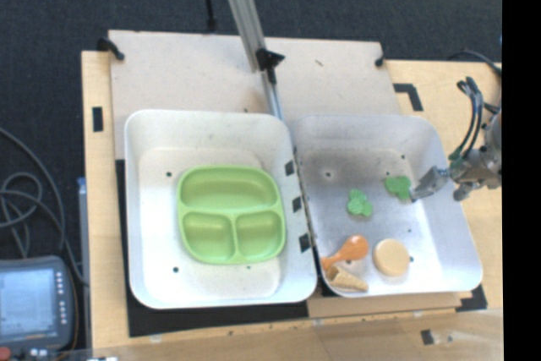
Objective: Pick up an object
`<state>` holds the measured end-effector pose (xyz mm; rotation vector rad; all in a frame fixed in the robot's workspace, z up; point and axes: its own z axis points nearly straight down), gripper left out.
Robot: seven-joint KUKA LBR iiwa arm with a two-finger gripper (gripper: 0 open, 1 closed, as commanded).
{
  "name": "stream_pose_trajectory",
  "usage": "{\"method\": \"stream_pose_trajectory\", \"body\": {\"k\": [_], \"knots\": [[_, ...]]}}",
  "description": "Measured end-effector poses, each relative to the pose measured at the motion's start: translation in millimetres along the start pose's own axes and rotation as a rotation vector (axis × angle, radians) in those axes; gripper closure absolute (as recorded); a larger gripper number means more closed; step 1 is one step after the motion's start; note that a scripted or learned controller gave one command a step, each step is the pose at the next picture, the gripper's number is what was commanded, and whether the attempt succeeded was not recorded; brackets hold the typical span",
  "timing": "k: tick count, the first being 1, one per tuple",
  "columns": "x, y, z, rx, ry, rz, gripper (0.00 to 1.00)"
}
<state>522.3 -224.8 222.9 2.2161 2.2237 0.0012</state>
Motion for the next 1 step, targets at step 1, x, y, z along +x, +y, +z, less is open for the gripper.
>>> {"method": "stream_pose_trajectory", "body": {"k": [1], "knots": [[0.0, 0.0, 0.0, 0.000, 0.000, 0.001, 0.00]]}}
